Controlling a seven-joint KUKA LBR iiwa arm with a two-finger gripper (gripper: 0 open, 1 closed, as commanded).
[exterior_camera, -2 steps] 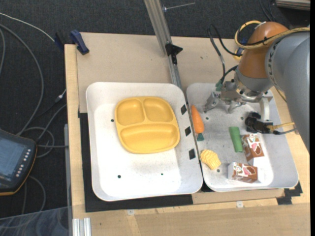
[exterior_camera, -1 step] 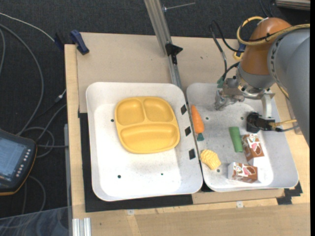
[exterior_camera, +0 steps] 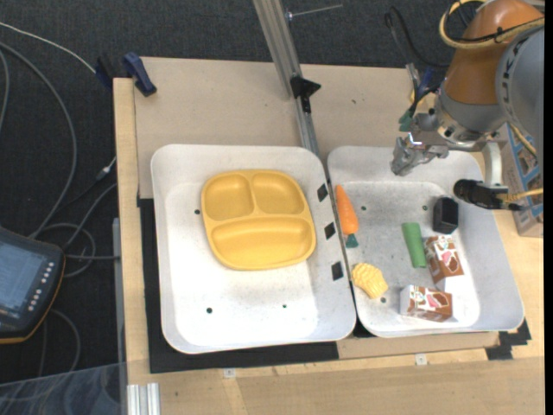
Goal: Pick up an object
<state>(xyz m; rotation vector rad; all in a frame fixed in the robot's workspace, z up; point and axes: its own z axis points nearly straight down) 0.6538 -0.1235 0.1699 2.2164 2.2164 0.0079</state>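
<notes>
the arm point(exterior_camera: 497, 54) comes in from the upper right of the camera view, its broad grey body bent over toward the left and downward. the orange band point(exterior_camera: 484, 59) wraps the section just above the wrist, with a yellow cable looped over its top. below the band the wrist narrows to a pale metal flange. the gripper point(exterior_camera: 406, 161) hangs from it, pointing down and slightly left, small and silvery-grey. its tip is too small and blurred to read how it stands.
</notes>
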